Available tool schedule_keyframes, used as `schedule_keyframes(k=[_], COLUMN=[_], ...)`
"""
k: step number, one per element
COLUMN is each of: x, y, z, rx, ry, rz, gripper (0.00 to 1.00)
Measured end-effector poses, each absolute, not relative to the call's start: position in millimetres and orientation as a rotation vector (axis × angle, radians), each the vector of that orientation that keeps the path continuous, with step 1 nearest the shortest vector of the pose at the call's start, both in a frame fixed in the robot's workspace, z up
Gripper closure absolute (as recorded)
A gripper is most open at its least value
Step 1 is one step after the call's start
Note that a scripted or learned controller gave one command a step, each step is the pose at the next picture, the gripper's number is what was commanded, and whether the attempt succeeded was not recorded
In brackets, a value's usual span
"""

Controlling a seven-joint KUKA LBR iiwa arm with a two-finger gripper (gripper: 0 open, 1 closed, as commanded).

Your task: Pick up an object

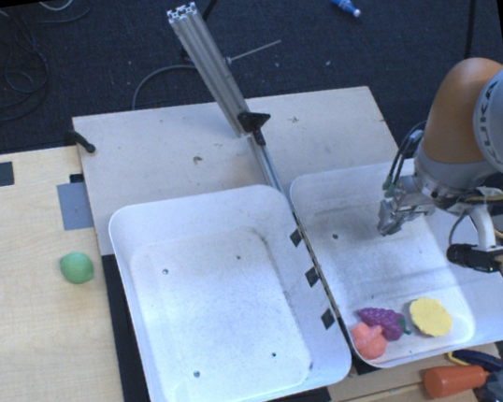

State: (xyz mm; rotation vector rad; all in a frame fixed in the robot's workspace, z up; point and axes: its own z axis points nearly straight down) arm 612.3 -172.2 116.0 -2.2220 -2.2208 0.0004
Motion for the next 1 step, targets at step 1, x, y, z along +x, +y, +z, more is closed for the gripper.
schedule_keyframes(k=[1], x=[613.8], y=[-177.5], z=[177.7], rx=[-2.225], ry=[-2.223], rz=[-0.003], gripper=[1.0])
